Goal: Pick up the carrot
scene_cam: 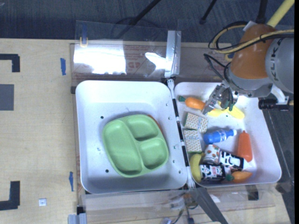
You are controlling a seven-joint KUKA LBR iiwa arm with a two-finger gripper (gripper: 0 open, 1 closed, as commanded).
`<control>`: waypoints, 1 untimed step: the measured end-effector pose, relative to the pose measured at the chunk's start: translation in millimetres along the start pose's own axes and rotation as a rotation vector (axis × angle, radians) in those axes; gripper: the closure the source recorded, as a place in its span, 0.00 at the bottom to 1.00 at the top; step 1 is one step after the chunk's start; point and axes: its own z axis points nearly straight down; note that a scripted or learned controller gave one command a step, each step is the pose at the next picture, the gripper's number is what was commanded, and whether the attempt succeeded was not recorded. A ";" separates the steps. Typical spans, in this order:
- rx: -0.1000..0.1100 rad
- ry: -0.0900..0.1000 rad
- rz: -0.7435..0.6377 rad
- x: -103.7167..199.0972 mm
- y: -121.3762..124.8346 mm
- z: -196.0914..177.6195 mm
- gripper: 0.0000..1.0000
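The pincer (218, 98) hovers just right of the carrot (195, 103) in the right bin (271, 143), fingers apart; it should shift left, descend squarely, then close.

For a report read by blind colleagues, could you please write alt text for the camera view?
The grey and orange arm reaches in from the right, its gripper low over the back of the right bin, close beside a small carrot. That bin also holds a yellow item, a blue bottle and other small toys. The left bin holds a green divided plate.
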 end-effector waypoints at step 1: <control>0.012 0.019 0.156 45.8 42.3 -101.9 1.00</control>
